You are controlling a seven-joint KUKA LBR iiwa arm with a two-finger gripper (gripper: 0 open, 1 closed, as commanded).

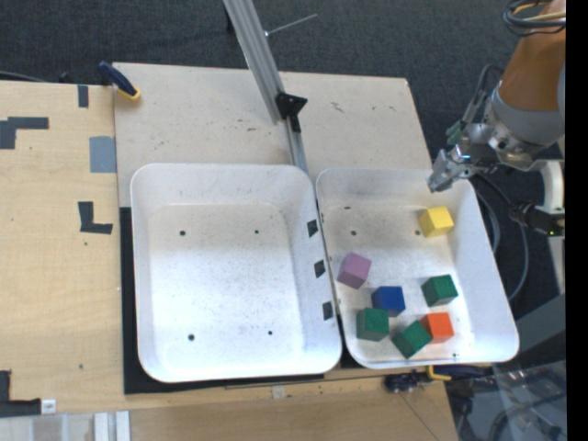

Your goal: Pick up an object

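Small orange plastic cube (pixel 440 325), beside the green one (pixel 412 338), looks light, rigid; opposite faces get pinched. Pincer (pixel 441 175) state can't be told.

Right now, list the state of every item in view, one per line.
Gripper: over the right bin's far rim, holding nothing visible.
Yellow cube: in the right bin, alone, nearest the gripper.
Purple cube: resting apart.
Blue cube, three green cubes, orange cube: clustered near the front.
Left bin: bare floor.

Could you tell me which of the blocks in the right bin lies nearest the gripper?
The yellow block, alone just below the gripper; the others cluster lower.
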